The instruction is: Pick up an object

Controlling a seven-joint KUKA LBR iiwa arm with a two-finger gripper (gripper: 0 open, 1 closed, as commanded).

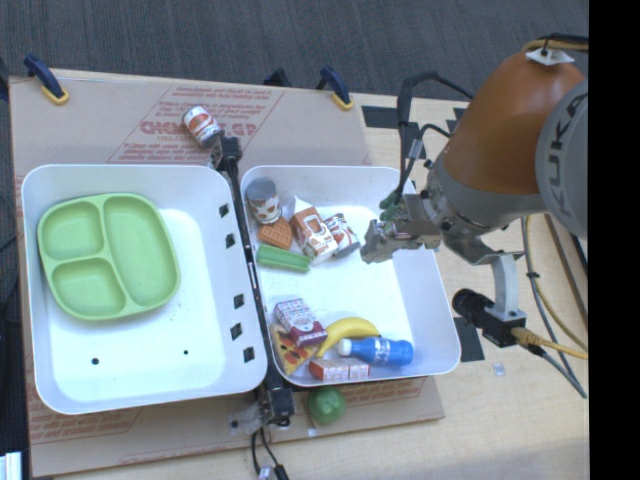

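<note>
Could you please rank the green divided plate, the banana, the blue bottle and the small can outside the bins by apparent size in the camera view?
1. green divided plate
2. banana and blue bottle, alike
3. small can

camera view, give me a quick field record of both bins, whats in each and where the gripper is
left bin: green divided plate in its upper left part
right bin: can, cracker, green stick, red and white carton, banana, blue bottle, small boxes
outside bins: can on cardboard above, green ball below
gripper: over right bin's upper right part, nothing visibly held
</note>
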